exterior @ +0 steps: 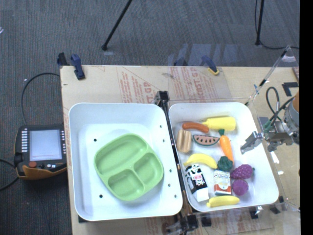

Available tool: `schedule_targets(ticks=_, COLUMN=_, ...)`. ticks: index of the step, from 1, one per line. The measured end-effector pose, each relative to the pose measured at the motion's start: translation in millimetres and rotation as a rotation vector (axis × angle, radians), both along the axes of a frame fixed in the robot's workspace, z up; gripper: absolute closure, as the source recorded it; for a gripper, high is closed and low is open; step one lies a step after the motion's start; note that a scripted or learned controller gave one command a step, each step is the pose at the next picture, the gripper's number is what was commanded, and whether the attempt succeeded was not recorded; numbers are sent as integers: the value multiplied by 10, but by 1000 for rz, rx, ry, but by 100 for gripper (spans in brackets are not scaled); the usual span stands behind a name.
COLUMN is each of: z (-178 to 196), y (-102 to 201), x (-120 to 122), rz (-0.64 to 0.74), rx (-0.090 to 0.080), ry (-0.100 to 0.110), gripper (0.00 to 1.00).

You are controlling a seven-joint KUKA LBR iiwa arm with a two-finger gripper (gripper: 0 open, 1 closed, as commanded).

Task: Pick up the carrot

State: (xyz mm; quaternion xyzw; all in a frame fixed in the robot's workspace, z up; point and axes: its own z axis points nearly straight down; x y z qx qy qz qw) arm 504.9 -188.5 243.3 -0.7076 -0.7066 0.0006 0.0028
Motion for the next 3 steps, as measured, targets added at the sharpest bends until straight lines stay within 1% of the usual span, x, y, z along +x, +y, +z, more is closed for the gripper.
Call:
schedule_targets(ticks=1, z=-1099, y=73, x=514, rz=41, rx=3, ry=9, gripper=0)
schedule_targets(ticks=2, z=-1594, y=-94, x=732, rz=-7, rx=0, ry=2, gripper=0)
schedule_targets(ticks=3, z=-1478, y=-89, x=752, rz=-7, rx=1, ry=-3, gripper=100)
